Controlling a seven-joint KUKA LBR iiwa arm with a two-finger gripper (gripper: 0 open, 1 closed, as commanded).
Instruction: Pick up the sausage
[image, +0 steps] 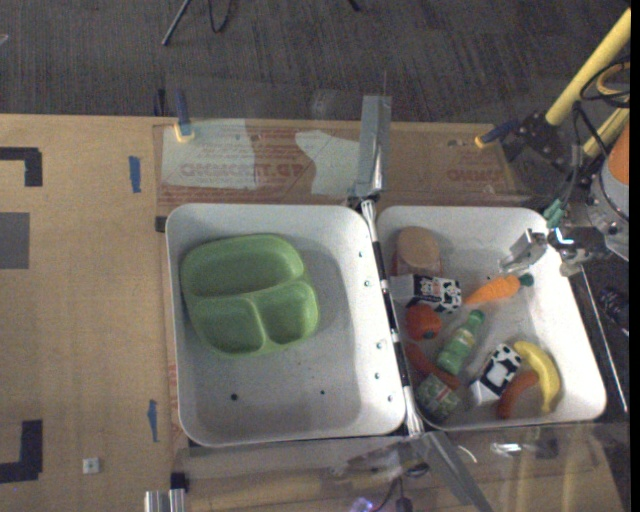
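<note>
The sausage (512, 396) lies at the right bin's (590, 330) near right corner, touching the banana (543, 372), well nearer than the claw (524, 251). The claw hovers above the carrot (494, 291); whether its fingers are apart I cannot tell. A milk carton (497, 370) sits just left of the sausage.

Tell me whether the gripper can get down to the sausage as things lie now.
Probably yes, though it is tight. The sausage lies uncovered at the near right of the right bin, but the banana presses along one side and a cow-patterned carton along the other. The gripper hovers further back, over the carrot.
</note>
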